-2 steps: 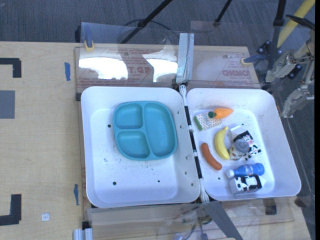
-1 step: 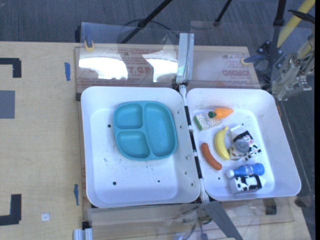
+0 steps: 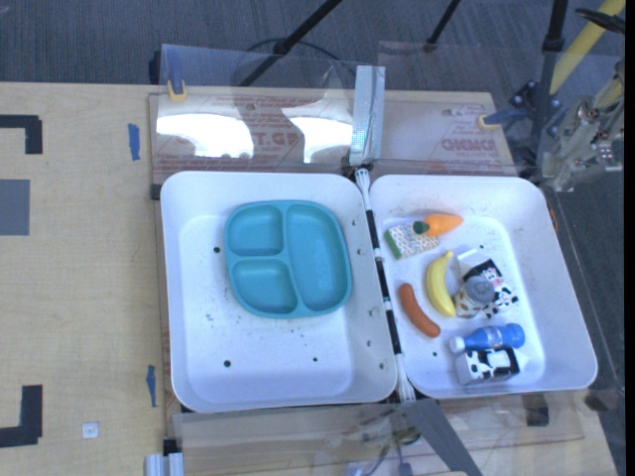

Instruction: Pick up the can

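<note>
Can (image 3: 481,288): right bin (image 3: 556,266), touching banana (image 3: 440,284), black-and-white pattern, grey lid facing up
Arm (image 3: 585,137): upper right, outside the bin
Bearing: can lies down-left of arm
Fingers: state cannot be told

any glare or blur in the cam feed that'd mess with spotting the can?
Camera view: strong glare on the clear panels behind the bins, none on the right bin. Lighting there is even with soft shadows. The whole frame is slightly soft and bluish, so the can with its grey lid and cow-patch print reads blurry against the banana beside it.
</note>
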`<state>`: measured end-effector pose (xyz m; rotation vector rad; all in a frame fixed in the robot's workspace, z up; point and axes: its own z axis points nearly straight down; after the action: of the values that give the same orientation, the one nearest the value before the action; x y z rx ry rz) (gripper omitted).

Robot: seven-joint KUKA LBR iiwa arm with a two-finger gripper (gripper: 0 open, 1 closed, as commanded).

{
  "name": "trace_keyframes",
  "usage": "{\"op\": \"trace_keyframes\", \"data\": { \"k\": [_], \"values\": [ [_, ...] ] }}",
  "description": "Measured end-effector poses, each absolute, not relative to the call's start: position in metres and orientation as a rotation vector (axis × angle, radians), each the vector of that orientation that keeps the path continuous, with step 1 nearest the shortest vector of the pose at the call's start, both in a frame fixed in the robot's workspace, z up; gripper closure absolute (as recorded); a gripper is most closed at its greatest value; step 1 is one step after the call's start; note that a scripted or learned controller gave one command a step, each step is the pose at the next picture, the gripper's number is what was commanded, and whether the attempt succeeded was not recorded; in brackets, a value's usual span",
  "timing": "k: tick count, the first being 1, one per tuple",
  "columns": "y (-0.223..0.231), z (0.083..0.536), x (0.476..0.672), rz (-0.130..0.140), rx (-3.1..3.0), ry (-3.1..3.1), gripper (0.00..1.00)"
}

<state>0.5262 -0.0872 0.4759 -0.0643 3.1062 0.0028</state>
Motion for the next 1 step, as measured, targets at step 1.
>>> {"op": "trace_keyframes", "data": {
  "k": [1],
  "values": [
    [-0.0871, 0.4758, 0.5262, 0.003, -0.064, 3.107, 0.0]
  ]
}}
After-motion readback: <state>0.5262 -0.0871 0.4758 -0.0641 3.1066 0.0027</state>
